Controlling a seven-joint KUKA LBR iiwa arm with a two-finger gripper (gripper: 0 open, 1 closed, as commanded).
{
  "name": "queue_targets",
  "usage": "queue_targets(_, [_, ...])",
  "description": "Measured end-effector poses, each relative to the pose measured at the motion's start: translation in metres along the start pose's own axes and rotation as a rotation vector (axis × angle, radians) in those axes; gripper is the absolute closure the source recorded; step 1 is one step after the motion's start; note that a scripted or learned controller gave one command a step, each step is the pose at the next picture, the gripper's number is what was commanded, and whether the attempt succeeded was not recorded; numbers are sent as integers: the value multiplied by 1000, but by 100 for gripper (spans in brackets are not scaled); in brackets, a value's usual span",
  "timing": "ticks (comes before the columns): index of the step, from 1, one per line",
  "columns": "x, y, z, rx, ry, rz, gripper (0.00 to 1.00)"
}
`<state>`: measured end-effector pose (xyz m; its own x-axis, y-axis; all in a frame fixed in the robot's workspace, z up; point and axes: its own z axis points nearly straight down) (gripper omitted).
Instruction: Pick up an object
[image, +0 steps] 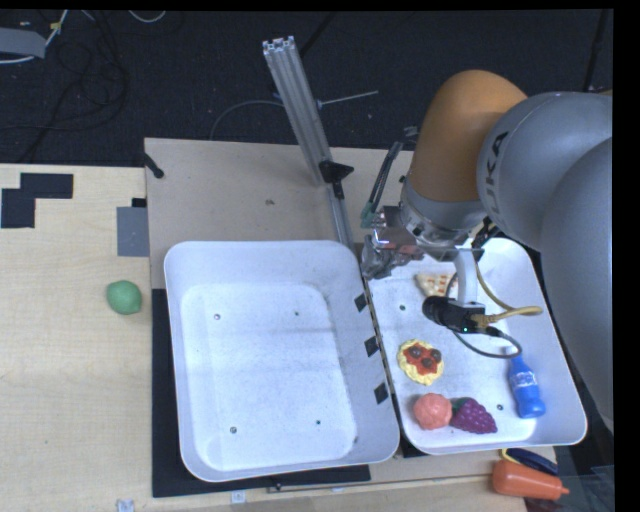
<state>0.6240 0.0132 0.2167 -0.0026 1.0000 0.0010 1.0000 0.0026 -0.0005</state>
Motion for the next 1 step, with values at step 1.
queue_targets(1, [43,26,0,0,0,1,100])
